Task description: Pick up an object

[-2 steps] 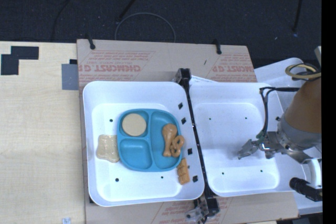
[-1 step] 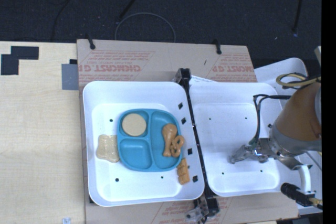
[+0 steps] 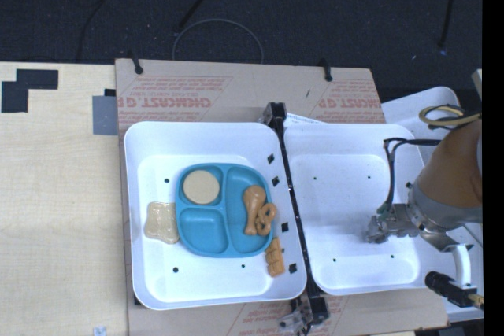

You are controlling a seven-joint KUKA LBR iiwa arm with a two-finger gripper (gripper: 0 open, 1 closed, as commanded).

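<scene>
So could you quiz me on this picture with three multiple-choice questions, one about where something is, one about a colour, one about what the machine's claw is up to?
1. Where does the divided tray lie?
A. left bin
B. right bin
C. on the cardboard

2. What colour is that tray?
A. red
B. blue
C. green

3. Where is the gripper now?
A. above the tray
B. outside both bins
C. low in the right bin, nothing visible in it

Answers: 1 A, it sits in the left bin with the round biscuit on it. 2 B, it is plainly blue. 3 C, it hangs over bare white floor.
</scene>
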